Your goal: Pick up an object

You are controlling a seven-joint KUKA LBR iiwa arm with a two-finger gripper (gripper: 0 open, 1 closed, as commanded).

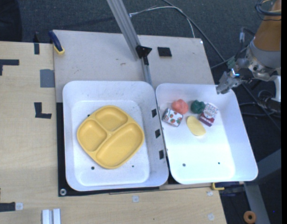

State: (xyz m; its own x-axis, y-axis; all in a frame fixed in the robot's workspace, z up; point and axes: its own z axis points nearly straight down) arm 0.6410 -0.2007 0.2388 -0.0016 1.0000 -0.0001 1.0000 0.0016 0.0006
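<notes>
Left bin: I see a yellow three-compartment plastic plate (pixel 111 136). Right white bin (pixel 227 162): my candidates cluster in its far half, a small carton printed with red fruit (pixel 172 117), an orange-red rounded toy (pixel 180 106), a pale yellow oval piece (pixel 196 126), a dark green lump (pixel 197 107), and a red-and-white packet (pixel 208 114); no print is legible to me. The gripper (pixel 224 86) hangs over that bin's far right corner, so the cluster lies leftward and nearer. Its opening I cannot tell; I see nothing in it.
</notes>
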